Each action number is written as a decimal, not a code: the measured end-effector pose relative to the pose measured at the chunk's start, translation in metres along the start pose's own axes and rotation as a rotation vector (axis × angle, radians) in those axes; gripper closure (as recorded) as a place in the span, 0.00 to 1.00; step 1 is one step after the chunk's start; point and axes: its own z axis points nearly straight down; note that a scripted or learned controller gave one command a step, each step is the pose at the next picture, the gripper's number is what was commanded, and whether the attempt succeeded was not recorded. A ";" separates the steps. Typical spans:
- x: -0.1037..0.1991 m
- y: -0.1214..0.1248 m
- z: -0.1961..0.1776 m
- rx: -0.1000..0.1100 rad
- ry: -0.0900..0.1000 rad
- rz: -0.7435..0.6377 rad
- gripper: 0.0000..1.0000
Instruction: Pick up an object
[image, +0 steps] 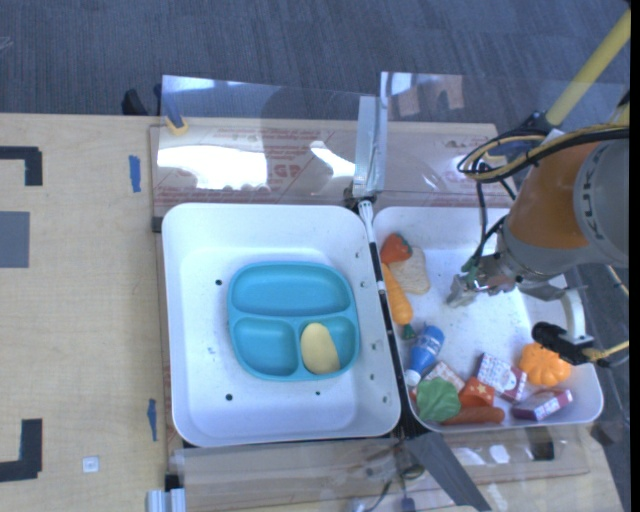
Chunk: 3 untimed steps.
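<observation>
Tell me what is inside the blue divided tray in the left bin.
The blue divided tray holds one yellow, egg-shaped object in its lower right compartment. The other two compartments show bare blue. Anything beneath the yellow object is covered.

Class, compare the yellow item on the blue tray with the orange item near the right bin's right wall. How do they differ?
The yellow item is smooth and egg-shaped; the orange item is lumpier. The yellow one lies alone in a compartment of the blue tray in the left bin; the orange one sits on the right bin's floor among other items. Both are small and rounded.
</observation>
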 end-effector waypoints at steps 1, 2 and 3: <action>0.010 0.087 0.002 0.005 0.003 -0.091 0.00; 0.012 0.087 0.002 0.006 0.002 -0.110 0.00; 0.012 0.089 -0.010 0.000 -0.001 -0.112 1.00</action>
